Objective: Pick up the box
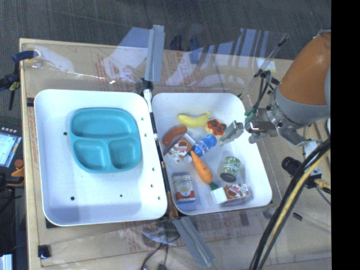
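Small red-and-white carton box (237, 192) I see beside a green tin (230, 169); both in the right white bin (260, 167); hand (234, 133) state I cannot tell.

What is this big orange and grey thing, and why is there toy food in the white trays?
That big thing is a robot arm. It reaches in from the right, and its hand is the small part at the tip. The picture is taken by one camera up high, looking down on a bench with two white bins. The left bin holds a blue plate with three sections. The right bin holds toy food: a banana, a sausage, a carrot, a small can and some little boxes. The robot is supposed to pick up a box. Right now its hand hovers over the right bin, near the toys, and nothing is in it.
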